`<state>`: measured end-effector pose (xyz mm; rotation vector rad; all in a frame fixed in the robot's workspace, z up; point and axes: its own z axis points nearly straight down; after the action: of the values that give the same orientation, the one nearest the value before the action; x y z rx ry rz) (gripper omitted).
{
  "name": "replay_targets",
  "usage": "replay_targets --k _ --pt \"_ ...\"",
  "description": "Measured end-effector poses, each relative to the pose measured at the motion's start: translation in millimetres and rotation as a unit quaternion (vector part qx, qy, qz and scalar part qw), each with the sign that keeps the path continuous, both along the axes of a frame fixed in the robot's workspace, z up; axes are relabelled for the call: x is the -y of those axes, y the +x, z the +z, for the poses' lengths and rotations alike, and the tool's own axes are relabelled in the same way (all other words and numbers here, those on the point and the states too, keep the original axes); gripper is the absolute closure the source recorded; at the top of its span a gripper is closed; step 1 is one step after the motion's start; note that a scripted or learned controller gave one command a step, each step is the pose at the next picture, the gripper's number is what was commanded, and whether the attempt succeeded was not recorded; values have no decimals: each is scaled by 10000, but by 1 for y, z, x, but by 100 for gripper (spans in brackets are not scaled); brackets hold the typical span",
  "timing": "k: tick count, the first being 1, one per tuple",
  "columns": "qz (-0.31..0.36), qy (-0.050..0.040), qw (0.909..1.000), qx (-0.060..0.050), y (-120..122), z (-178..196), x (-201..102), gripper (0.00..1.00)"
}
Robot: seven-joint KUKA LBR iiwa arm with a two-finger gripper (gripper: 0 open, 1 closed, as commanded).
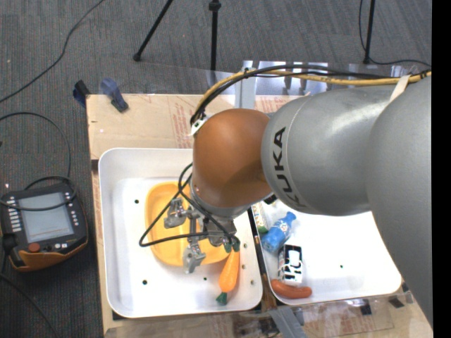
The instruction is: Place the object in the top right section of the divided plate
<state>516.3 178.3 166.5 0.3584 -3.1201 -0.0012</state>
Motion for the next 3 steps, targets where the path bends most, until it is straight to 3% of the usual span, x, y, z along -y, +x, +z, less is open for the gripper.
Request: replay_targets --k 1,2,3 --pt "-2712 -12 9625 -3 -27 89 22 0" --pt "-2067 -12 9784 -6 -40 57 2 0" --pt "-2037 -17 9790 -13 -40 65 1 100"
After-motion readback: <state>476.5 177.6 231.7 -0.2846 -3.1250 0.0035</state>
